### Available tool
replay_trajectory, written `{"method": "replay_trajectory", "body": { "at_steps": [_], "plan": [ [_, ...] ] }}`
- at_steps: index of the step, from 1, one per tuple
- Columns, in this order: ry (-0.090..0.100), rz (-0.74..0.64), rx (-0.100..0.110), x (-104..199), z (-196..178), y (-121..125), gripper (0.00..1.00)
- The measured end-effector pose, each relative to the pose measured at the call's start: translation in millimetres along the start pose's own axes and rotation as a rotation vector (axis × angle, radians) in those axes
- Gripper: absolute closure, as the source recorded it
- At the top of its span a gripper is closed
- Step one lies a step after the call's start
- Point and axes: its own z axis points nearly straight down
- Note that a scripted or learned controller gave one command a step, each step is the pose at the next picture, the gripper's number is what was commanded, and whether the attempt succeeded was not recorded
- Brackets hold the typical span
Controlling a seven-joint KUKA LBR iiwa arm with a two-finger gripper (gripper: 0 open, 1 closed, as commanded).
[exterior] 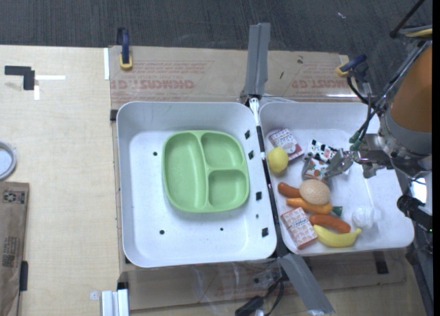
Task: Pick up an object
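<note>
The right bin (385, 123) holds a pile of small toys. Among them are a yellow lemon (277, 159), a pink-and-white carton (284, 142), a black-and-white patterned piece (322, 149), a beige egg-shaped piece (315, 191), orange carrots (328, 222), a banana (337, 238) and a second carton (299, 228). My gripper (338, 165) reaches in from the right and hangs low over the bin's middle, right beside the patterned piece and just above the egg. Nothing can be seen held in it.
The left bin (137, 191) carries a green divided plate (206, 170). A white crumpled item (364, 217) lies near the right bin's front right corner. The divider (260, 170) between the bins runs close to the lemon. Clamps and cardboard sit behind the bins.
</note>
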Motion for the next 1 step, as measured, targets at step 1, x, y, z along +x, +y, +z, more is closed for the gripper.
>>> {"method": "replay_trajectory", "body": {
  "at_steps": [1],
  "plan": [
    [0.000, -0.123, -0.003, 0.4, 139.9, 66.6, 0.00]
  ]
}}
